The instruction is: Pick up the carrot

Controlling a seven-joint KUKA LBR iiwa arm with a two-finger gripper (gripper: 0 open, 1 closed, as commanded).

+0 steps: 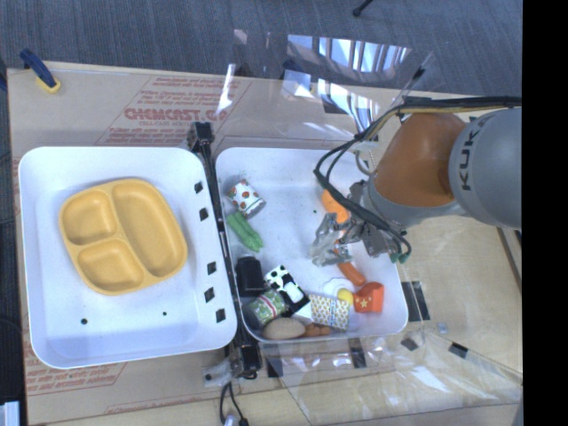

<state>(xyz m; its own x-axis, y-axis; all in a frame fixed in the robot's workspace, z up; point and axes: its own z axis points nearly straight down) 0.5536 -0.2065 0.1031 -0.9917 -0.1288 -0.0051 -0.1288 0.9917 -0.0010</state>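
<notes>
Your gripper (330, 242) hangs low in the right bin (293, 162), fingers spread and nothing between them. The carrot (352, 273) lies just beside its tips, toward the red box (369, 298). A green pod (244, 231) lies farther left; the yellow tray (120, 235) sits in the left bin (53, 335).

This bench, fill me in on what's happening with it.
A grey KUKA arm reaches in from the right, with its gripper down in the right bin among small toy items. An orange carrot lies on the bin floor just beside the gripper, not visibly between its fingers. The left bin holds a yellow divided plate.
</notes>
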